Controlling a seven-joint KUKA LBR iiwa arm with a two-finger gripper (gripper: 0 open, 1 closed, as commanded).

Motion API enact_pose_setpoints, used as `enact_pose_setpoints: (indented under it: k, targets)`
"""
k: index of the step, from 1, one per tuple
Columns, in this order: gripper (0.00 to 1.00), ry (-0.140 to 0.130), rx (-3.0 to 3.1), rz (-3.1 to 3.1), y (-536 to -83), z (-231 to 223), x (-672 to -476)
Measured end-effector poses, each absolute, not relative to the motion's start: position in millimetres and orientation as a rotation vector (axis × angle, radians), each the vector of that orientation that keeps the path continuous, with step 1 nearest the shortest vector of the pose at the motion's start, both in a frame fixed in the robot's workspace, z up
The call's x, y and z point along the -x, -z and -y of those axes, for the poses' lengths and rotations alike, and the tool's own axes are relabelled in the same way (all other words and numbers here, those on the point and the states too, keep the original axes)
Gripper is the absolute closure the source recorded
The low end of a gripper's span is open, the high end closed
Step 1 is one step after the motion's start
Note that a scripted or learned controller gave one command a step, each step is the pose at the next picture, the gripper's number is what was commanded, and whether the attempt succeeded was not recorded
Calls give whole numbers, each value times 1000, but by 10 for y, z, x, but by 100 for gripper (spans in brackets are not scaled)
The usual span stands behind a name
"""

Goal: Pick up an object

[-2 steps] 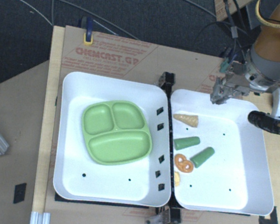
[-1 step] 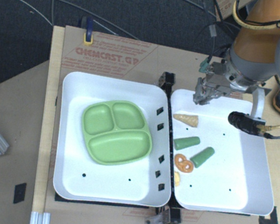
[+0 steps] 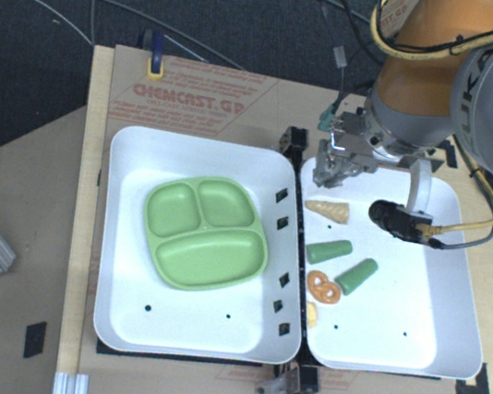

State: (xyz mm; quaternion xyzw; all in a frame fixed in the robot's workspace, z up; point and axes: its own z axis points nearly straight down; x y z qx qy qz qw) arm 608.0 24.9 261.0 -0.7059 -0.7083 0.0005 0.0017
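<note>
Pretzel low in frame; the hand, grip state unclear, hovers above the cone — could nudge it away.

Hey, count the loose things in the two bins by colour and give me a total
Green: 3, the divided tray in the left bin and two cylinders in the right bin
Tan: 1, a wedge
Orange: 1, a pretzel
Yellow: 1, a small piece at the right bin's edge
Total: 6
</note>
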Motion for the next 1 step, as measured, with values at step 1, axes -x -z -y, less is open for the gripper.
enact_pose_setpoints:
  k: [1]
  targets:
    - [100, -3, 2217, 2222, -2516, -651, -5996]
